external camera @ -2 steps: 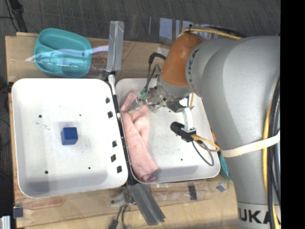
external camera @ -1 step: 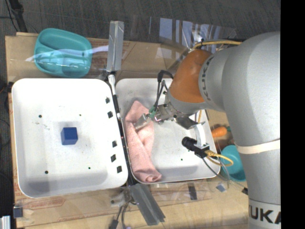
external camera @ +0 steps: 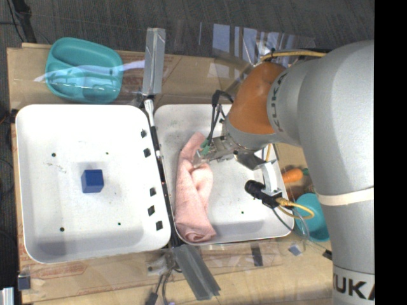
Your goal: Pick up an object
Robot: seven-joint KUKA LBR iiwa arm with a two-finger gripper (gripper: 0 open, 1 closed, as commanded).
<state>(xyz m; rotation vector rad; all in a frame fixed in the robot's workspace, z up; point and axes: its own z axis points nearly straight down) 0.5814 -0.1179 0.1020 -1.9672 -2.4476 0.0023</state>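
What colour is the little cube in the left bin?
Blue. The cube shows plainly in the camera view, on the white floor of the left bin.

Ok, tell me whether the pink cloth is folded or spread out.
Folded: the pink cloth lies bunched in a long rolled strip along the right bin's left side.

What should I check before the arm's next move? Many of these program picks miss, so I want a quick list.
1. Gripper over a target: ok, it sits at the pink cloth.
2. Cloth between the fingers: cannot tell.
3. Cloth inside the right bin: ok, along its left wall.
4. Cloth lifted: not ok, it lies on the bin floor.
5. Blue cube out of the way: ok, alone in the left bin.
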